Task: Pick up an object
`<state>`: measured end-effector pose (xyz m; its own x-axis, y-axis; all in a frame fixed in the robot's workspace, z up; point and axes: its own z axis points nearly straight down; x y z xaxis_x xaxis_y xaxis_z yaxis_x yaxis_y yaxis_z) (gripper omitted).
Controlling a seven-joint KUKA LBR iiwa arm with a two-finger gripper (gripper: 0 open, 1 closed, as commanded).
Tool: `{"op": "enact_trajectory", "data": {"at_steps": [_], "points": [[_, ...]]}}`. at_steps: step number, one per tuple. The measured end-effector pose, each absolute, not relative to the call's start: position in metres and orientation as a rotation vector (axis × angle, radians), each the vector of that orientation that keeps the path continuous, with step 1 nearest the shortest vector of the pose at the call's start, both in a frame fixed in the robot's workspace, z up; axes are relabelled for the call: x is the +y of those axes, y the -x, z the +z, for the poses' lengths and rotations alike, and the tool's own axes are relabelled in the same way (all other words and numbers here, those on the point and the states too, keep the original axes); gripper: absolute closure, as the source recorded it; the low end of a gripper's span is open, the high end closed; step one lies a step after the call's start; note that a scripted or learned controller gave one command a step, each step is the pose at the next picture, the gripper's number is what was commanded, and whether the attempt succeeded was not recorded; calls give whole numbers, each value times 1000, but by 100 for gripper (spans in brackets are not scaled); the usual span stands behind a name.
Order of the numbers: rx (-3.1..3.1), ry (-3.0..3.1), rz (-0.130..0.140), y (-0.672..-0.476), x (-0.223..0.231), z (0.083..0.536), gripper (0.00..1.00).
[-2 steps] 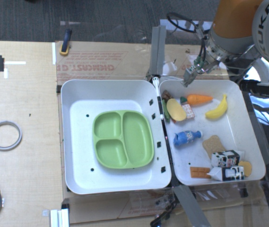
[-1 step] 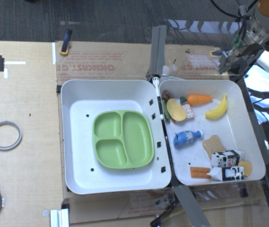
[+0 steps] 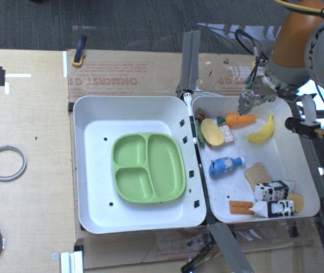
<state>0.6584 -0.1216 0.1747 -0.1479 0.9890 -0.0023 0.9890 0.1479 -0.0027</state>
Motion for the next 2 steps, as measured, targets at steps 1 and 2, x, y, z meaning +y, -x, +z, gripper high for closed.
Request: {"op": "enact_trajectory", "data": {"at_steps": [1, 2], "points": [[-2741, 1534, 1, -568, -143, 91, 100], [-2741, 1533, 0, -567, -143, 91, 0]]}}
